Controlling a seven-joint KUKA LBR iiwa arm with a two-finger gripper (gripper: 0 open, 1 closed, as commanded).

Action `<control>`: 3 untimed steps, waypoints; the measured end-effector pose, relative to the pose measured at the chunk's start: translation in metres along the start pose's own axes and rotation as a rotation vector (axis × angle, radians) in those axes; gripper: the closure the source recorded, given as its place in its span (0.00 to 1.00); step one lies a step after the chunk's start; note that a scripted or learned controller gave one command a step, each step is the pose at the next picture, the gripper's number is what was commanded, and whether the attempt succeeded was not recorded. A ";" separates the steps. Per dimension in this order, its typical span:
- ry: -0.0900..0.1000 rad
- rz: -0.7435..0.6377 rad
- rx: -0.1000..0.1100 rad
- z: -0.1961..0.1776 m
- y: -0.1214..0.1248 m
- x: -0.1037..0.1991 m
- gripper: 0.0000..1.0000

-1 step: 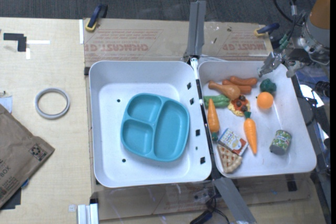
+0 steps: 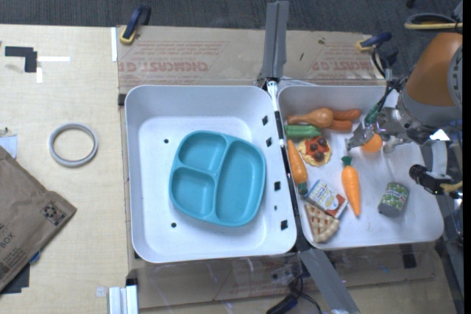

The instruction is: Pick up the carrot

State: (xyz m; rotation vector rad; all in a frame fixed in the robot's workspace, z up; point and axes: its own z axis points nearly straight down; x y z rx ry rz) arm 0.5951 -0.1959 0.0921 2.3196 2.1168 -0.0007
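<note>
Carrot [image 2: 352, 189]: loose on right bin [image 2: 419, 232] floor, between juice carton [image 2: 324, 197] and can [image 2: 394, 198]. Gripper [image 2: 360, 140]: above it, fingers spread, nothing held. Risk: grabbing second carrot [image 2: 296, 162] or nudging carton.

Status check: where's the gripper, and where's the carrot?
Gripper low over right bin, beside an orange item. Carrot lying loose mid-bin, ungrasped. Green can to its right, small carton on its left.
</note>
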 end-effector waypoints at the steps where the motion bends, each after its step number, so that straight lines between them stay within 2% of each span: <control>1: 0.000 0.002 0.000 -0.009 0.000 -0.001 1.00; 2: 0.000 -0.223 0.000 0.000 0.026 0.043 1.00; 3: 0.000 -0.103 0.001 -0.098 0.046 0.083 1.00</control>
